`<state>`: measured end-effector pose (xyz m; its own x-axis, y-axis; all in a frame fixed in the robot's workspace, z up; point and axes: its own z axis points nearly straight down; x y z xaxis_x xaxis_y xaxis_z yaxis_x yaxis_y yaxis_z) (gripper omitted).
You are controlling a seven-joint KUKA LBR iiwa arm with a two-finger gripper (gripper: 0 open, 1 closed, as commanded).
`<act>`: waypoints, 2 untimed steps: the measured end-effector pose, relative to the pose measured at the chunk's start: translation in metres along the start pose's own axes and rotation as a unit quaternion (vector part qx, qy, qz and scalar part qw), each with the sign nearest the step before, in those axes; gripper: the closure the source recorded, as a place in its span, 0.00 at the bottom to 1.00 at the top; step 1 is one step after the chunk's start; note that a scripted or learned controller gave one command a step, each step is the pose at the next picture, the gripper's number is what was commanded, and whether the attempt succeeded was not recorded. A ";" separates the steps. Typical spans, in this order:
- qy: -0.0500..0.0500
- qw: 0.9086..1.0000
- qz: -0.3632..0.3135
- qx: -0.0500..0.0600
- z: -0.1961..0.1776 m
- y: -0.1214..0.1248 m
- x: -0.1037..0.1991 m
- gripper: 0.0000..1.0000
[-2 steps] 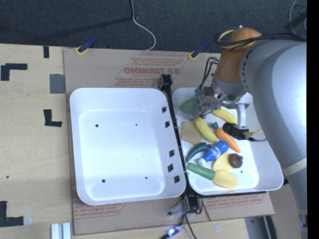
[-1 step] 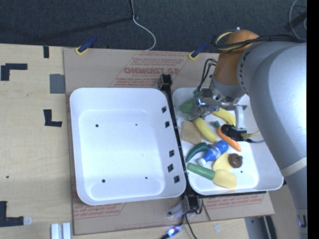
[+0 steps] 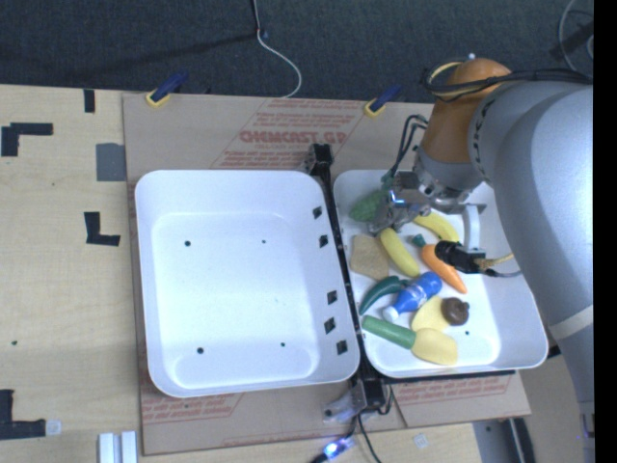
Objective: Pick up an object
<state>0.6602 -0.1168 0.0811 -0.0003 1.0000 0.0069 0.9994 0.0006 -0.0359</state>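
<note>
Hanging over the right bin's [image 3: 521, 355] far left corner, the gripper [image 3: 405, 201] hovers by a yellow banana [image 3: 398, 251] and green piece [image 3: 367, 206], packed tightly enough that a grab may snag both.

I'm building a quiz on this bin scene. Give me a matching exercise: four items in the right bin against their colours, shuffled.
Items:
1. carrot
2. bottle
3. banana
4. round piece near the bin's front

Colours:
A. blue
B. yellow
C. brown
D. orange

Pairs: 1-D, 2-A, 3-B, 4-C
</note>
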 end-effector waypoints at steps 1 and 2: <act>-0.001 1.000 -0.001 0.001 -0.009 -0.001 0.001 1.00; -0.006 1.000 0.001 -0.009 -0.002 -0.005 0.013 1.00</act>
<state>0.6551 -0.1036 0.0830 0.0017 1.0000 -0.0060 0.9999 -0.0018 -0.0172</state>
